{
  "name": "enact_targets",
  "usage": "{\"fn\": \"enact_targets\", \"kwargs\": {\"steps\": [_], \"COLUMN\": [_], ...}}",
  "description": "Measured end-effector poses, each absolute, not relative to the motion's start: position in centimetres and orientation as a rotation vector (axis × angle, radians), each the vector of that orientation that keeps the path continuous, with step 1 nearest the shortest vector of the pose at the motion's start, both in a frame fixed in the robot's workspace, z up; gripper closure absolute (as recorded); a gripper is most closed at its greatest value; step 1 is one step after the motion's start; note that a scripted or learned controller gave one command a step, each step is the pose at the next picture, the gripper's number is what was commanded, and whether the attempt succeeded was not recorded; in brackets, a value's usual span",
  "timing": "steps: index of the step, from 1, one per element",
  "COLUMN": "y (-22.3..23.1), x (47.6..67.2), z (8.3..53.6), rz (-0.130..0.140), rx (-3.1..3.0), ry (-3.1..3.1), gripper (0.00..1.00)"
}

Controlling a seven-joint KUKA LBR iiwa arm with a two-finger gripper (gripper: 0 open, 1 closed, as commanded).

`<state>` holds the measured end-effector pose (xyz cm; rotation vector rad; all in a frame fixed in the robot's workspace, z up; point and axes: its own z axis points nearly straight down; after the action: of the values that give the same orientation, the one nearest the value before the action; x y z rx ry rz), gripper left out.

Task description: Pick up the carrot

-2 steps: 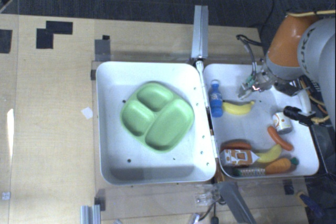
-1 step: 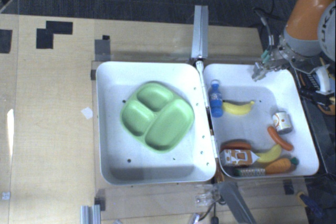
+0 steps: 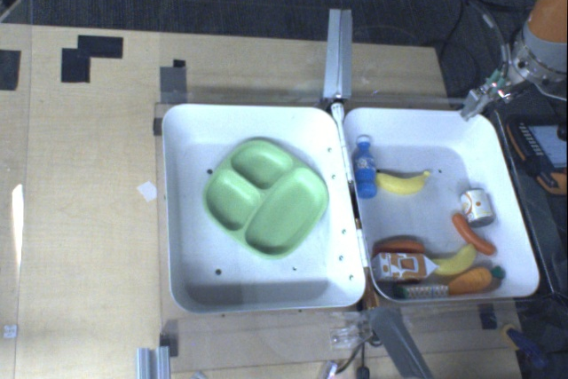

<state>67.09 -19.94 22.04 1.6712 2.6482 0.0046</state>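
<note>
Left of centre I see the left bin (image 3: 177, 217), a green divided plate (image 3: 266, 196) in its middle with bare floor along every wall. The right bin (image 3: 510, 182) has open floor in its upper half. The carrot (image 3: 470, 280) lies at lower right, against the bin's near wall beside a banana (image 3: 457, 260). My tool (image 3: 484, 98) sits upper right over the far corner, well apart; its opening I cannot tell.
</note>
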Motion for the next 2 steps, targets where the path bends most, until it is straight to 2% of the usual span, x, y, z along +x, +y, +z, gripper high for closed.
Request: {"fn": "enact_targets", "kwargs": {"steps": [1, 2], "y": [-19.8, -18.9], "x": [60.5, 61.5], "z": [18.9, 9.8], "rz": [0.002, 0.005], "rx": [1.196, 1.717], "ry": [2.899, 2.620], "gripper": [1.00, 1.00]}}
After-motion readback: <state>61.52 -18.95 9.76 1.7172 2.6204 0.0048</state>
